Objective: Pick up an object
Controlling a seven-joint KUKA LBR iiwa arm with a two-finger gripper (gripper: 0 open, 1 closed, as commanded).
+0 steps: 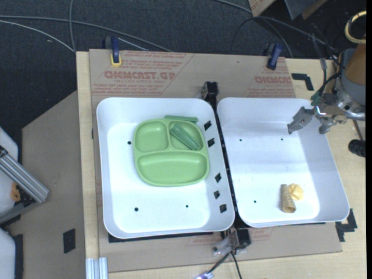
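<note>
white bins, two, side by side: left bin (116,202) holds one green divided plate (171,154) bearing one green utensil (186,135). right bin (325,208) holds one tan object (289,197) near its front edge; one gripper (309,122), fingers spread, holding nothing, at that bin's back right.

Right bin (325,185) was mostly bare floor, so plenty of room to drop in; just a small tan object (289,197) down near 5 o'clock. Left bin (116,202) was tighter: a green divided plate (168,156) hogged its middle, leaving open floor along 6 o'clock.
</note>
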